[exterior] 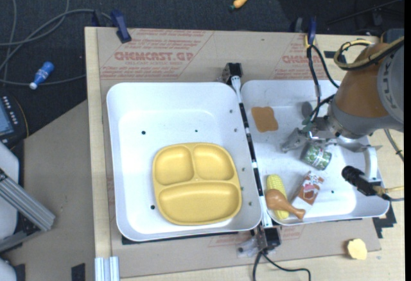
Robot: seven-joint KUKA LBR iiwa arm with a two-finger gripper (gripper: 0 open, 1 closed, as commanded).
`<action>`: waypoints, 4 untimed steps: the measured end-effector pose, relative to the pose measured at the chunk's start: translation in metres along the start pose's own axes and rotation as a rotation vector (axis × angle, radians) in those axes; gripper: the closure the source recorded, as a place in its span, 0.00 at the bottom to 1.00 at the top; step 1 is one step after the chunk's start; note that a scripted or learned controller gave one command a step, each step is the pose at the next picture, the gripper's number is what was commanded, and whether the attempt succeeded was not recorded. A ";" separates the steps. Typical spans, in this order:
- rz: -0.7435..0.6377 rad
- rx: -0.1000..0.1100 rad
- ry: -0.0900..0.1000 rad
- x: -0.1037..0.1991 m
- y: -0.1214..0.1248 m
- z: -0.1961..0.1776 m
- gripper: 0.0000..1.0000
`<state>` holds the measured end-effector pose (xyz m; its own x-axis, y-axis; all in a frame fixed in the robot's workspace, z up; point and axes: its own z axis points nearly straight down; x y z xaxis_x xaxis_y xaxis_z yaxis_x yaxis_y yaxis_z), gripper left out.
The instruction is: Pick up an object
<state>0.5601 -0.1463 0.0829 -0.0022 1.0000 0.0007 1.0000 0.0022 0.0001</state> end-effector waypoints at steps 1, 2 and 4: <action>0.003 -0.003 -0.002 -0.001 0.000 -0.012 1.00; 0.003 -0.002 -0.001 -0.001 0.000 -0.011 0.00; 0.003 -0.002 0.000 -0.006 -0.026 -0.012 1.00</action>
<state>0.5338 -0.1519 0.0951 0.0010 1.0000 0.0003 1.0000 -0.0010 0.0016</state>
